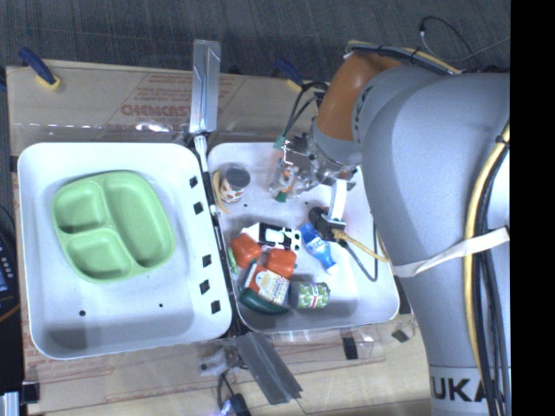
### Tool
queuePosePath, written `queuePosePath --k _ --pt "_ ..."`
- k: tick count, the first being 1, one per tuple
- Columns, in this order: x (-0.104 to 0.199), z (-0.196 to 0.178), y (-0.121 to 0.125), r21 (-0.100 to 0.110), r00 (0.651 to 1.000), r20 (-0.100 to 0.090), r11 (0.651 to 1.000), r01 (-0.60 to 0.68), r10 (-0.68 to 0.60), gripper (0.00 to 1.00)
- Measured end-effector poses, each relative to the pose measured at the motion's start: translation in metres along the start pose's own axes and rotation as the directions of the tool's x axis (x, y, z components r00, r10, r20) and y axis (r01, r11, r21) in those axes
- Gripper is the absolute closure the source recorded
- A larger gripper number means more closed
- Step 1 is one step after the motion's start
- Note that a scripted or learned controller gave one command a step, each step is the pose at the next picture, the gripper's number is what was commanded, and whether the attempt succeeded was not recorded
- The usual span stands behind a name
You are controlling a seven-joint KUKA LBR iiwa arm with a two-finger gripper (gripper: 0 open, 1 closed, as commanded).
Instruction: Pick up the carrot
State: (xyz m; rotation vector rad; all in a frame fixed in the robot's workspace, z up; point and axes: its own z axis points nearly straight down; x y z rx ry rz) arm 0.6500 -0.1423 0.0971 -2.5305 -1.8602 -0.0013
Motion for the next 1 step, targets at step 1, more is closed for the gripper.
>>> queuePosePath --k 1 --pt "0.0552 -0.1099 -0.0091 -0.001 0.999 0.0 0.999 -0.052 0.052 1.0"
